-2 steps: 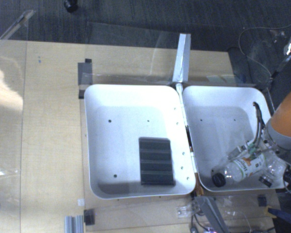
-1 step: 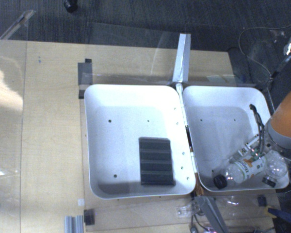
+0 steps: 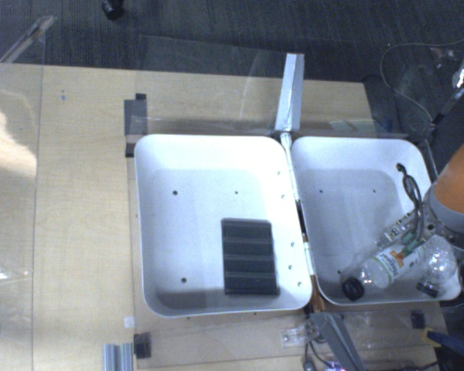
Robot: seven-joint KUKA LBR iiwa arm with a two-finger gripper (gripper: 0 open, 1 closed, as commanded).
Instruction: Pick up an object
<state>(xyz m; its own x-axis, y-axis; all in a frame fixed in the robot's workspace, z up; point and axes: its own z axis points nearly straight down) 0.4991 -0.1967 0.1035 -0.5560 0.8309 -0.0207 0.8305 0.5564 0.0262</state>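
Camera view, from above and at a slant: pale wooden bench [image 3: 69, 222] with two shallow white bins side by side, touching along their inner rims. Inside the left bin [image 3: 143, 207], a dark ribbed block [image 3: 249, 257], rectangular, flat on the floor towards the near right part, long side running away from the camera, clear of the walls. Inside the right bin [image 3: 348, 168], a clear plastic bottle [image 3: 388, 267] on its side in the near right corner, black cap [image 3: 352, 288] pointing to the near left, pale label around its middle. Just beside the bottle's far end, more crumpled clear plastic [image 3: 439, 260], too glassy to make out as a separate item or not. From the right edge, grey arm with orange band [image 3: 458, 180] over the right bin's right wall. Below the band, gripper [image 3: 406, 234] low over the bottle's upper end, tangled visually with dark cable [image 3: 408, 180] and coloured wiring. Open or closed: impossible to tell from this angle; contact with the bottle likewise unclear. Behind the bins, at the seam between them, a grey metal bar [image 3: 291, 91] leading away from the camera.
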